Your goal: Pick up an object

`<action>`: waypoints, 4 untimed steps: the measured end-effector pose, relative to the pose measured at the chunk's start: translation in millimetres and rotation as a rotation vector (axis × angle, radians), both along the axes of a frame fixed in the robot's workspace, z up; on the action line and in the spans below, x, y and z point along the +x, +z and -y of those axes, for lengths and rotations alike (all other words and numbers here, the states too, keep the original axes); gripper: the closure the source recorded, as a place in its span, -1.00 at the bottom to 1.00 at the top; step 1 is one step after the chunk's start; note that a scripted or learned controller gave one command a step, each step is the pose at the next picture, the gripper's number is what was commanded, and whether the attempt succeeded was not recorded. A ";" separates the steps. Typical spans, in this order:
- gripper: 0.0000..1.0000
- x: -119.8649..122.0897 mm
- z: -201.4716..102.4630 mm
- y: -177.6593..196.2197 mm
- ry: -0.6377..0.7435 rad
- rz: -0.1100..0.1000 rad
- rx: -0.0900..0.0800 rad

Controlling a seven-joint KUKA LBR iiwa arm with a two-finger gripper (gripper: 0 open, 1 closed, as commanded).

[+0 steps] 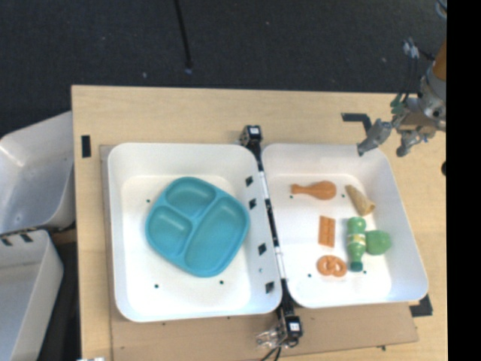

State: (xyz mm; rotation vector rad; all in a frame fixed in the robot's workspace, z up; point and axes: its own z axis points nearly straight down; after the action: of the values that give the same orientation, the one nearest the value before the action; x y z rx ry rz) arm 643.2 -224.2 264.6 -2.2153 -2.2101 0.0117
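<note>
The two-finger gripper (385, 143) hangs at the upper right corner of the right-hand white bin (402, 232), its two dark fingers spread apart with nothing between them, so it is released and carrying nothing. All the candidates for picking lie inside that bin, below and to the left of the gripper. Nearest to it are the small tan cone-shaped piece (360, 199) and the orange drumstick-shaped toy (316, 191); farther off lie the flat orange rectangular block (326, 231), the green bottle-like toy with a rounded green lump at its side (364, 242), and the orange pretzel-shaped ring (331, 265). They look like small plastic play food: probably light, stiff and rather smooth, so likely to slide or roll if pinched off-centre. The drumstick seems best taken across its narrow handle, the block across its short sides. The large turquoise divided plate (197, 226) in the left-hand white bin (120, 224), far left of the gripper, looks too broad to span except at its rim.
</note>
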 end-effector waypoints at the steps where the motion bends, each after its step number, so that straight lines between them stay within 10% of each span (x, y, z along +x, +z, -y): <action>1: -1.00 2.0 -0.7 7.3 0.002 0.011 -0.002; 4: -1.00 -9.1 2.1 -136.9 -0.001 0.007 -0.005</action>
State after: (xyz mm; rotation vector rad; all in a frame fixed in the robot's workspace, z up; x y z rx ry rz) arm 634.1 -226.3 127.7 -2.2222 -2.2148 0.0092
